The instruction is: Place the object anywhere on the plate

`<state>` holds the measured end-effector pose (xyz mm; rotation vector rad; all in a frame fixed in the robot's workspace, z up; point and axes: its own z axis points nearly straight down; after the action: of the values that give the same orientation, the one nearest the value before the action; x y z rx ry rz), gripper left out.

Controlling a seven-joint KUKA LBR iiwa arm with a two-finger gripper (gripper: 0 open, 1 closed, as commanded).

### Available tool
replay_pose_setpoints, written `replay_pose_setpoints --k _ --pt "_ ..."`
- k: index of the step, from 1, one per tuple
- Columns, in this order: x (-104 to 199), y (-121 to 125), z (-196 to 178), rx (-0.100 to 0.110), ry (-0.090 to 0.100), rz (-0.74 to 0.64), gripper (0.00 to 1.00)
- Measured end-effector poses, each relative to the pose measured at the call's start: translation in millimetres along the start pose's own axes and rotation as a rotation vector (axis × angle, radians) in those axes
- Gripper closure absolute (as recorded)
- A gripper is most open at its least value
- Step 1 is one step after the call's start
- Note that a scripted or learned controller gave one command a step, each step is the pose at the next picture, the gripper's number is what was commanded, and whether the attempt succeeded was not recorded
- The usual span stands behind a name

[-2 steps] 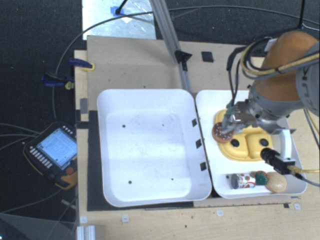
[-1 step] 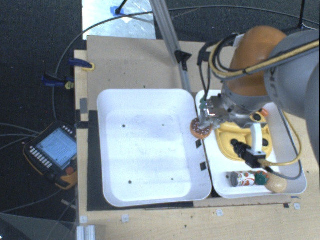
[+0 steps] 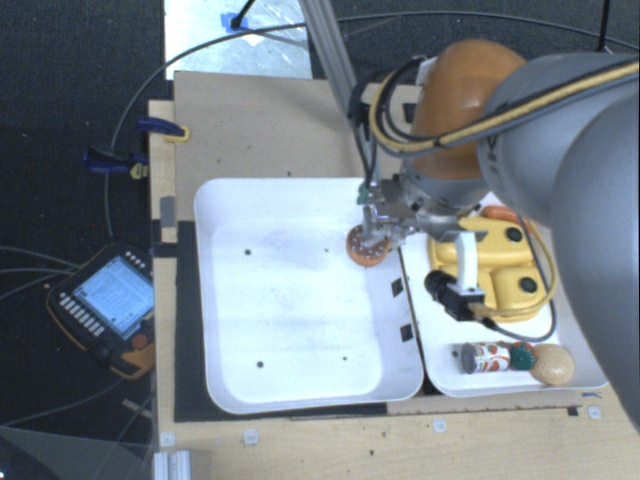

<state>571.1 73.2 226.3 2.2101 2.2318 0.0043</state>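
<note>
In the right bin [image 3: 440, 373], a bottle [image 3: 490, 357] and a beige ball [image 3: 552, 365] lie along the near edge, with a yellow drill [image 3: 500, 268] behind them. At the left bin's [image 3: 290, 298] far right corner the gripper [image 3: 374, 230] sits on a small brown round object [image 3: 367, 247]; whether it is pinched, I cannot tell. No plate is evident, so confirm the grasp first, then lift straight up, clear of the rim.

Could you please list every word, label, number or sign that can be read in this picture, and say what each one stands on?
No text can be read.
Handheld pendant left of the bench: its lit screen is too blurred to read.
Small bottle in the right bin: its red and white label is too small to read.
Yellow drill in the right bin: no legible marking.
</note>
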Motion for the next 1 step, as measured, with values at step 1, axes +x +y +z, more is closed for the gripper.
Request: replay_pose_setpoints --k 1 --pt "47.7 9.6 -5.2 0.000 0.001 -0.001 1.00"
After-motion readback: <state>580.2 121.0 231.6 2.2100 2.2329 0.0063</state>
